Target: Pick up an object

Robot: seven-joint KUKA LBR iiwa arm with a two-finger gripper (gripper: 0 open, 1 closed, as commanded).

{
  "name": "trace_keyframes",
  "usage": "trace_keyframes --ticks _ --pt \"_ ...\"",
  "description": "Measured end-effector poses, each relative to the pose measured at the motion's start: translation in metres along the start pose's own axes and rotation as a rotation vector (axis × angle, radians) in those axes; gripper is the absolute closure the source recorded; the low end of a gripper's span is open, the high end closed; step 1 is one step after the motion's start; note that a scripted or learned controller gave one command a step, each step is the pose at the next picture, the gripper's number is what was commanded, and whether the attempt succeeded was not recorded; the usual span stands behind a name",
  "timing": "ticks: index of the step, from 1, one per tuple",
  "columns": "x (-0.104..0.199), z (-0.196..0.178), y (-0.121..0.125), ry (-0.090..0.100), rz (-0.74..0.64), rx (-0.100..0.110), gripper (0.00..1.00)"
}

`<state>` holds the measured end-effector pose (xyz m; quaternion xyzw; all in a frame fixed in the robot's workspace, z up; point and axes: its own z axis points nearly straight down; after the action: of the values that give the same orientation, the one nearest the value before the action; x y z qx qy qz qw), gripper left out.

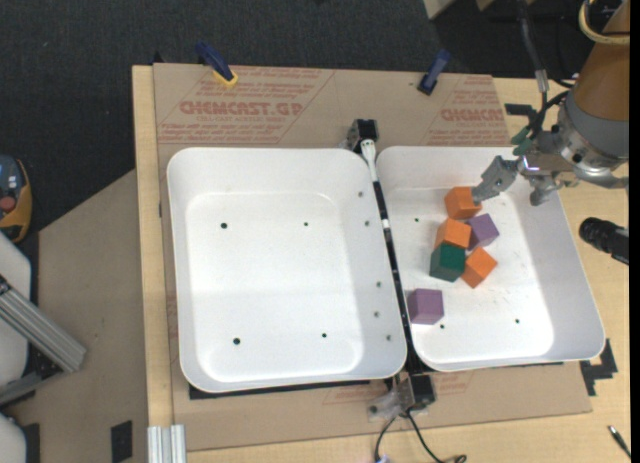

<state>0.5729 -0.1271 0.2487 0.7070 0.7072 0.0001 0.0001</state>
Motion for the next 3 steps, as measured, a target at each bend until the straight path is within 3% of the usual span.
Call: trace_keyframes --ticks 1,2,3 --pt "-0.013 0.141 0.001 -0.006 -0.001 -0.020 0.00" --pt "-0.053 0.161 0.027 -0.001 0.001 -0.007 0.00" --pt "-0.052 0.150 0.027 -0.002 0.000 -0.009 1.00"
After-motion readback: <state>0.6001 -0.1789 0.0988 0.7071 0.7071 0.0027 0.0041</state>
